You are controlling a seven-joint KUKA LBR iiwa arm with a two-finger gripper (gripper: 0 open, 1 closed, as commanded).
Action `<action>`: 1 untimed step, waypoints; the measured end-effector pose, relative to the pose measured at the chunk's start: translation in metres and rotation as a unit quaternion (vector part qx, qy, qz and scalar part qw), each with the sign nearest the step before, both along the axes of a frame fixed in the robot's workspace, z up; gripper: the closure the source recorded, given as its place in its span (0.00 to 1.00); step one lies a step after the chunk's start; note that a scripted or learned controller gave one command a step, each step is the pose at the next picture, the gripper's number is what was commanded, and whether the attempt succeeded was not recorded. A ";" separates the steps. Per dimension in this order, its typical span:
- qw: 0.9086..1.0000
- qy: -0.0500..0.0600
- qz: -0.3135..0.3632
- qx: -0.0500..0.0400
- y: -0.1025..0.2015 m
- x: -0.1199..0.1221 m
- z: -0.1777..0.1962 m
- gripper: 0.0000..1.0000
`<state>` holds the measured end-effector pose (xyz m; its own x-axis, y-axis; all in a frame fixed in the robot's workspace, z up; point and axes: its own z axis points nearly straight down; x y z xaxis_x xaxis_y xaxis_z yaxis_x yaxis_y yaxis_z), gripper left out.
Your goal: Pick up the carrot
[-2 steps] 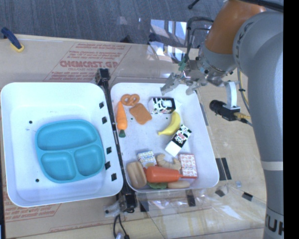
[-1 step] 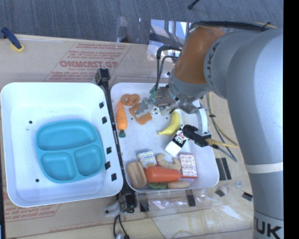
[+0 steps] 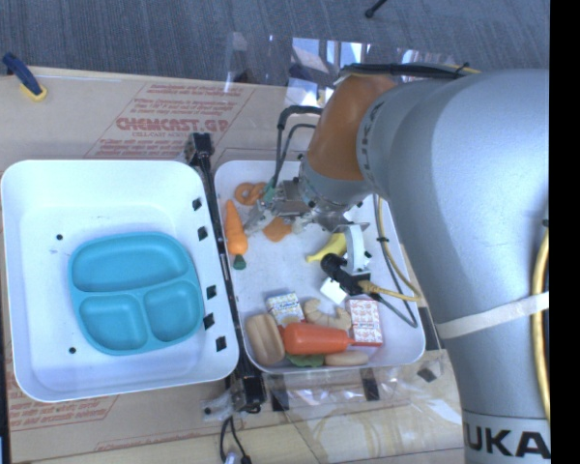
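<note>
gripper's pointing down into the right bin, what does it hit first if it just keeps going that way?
Probably the small orange piece directly under the gripper, then the floor of the right bin. The carrot lies just to the view's left of that line, against the bin wall. Depth is unclear from this slanted view.

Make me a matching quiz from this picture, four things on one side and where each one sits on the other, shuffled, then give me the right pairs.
Things:
1. carrot
2. blue divided plate
3. pincer
4. blue clamp

Places:
A. in the left bin
B. on the cardboard's far left corner, outside both bins
C. along the left wall of the right bin
D. low over the far end of the right bin, just right of the carrot

Pairs: 1-C, 2-A, 3-D, 4-B
</note>
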<state>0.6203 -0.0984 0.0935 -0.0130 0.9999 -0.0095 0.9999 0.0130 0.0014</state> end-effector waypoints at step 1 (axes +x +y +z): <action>1.000 0.001 0.003 0.001 0.002 0.000 0.010 1.00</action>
